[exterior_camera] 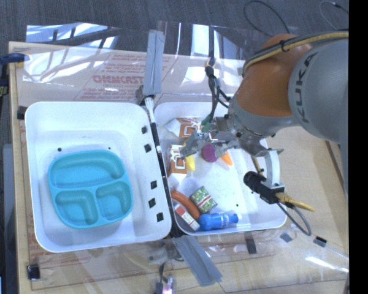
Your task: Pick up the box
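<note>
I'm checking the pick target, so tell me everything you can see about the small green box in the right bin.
The green box is a small carton, green with white and red print, apparently cardboard. It lies tilted, corners pointing along the bin, in the near half of the right bin. A red sausage-like item lies right beside it, and a blue bottle lies just in front. The gripper is farther back, apart from it.

You have two bins side by side: the left bin (37,182) holds a divided tray (89,187). In the right bin (267,224), a box (202,198) sits near the front edge, a bottle (218,220) just before it.
</note>
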Controlling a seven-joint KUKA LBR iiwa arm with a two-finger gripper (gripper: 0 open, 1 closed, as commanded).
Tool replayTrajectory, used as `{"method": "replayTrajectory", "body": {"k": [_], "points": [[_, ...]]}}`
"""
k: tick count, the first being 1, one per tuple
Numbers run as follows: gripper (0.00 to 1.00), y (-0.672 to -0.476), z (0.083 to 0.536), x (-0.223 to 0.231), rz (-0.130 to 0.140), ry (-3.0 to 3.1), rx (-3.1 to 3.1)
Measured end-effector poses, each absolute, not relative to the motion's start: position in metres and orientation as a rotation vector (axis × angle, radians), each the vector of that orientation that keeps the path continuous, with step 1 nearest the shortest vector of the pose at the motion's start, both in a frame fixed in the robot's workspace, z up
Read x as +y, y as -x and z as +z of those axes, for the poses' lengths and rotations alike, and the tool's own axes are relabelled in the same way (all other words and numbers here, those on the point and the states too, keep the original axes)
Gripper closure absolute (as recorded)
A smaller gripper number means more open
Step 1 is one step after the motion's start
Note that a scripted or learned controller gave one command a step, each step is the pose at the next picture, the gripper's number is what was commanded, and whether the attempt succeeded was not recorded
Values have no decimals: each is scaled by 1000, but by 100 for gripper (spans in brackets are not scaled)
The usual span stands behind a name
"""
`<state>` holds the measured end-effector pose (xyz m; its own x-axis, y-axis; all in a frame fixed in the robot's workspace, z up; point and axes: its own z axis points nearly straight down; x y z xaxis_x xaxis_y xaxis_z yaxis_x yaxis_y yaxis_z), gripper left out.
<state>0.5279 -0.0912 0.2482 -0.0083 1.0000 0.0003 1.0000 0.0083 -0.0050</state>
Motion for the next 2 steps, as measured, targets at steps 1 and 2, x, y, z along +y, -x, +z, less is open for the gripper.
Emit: {"method": "replayTrajectory", "body": {"k": [1,2], "points": [[0,-513,130,-106,6,2210,-2229],[0,-490,97,-117,-5,2140,-2329]]}}
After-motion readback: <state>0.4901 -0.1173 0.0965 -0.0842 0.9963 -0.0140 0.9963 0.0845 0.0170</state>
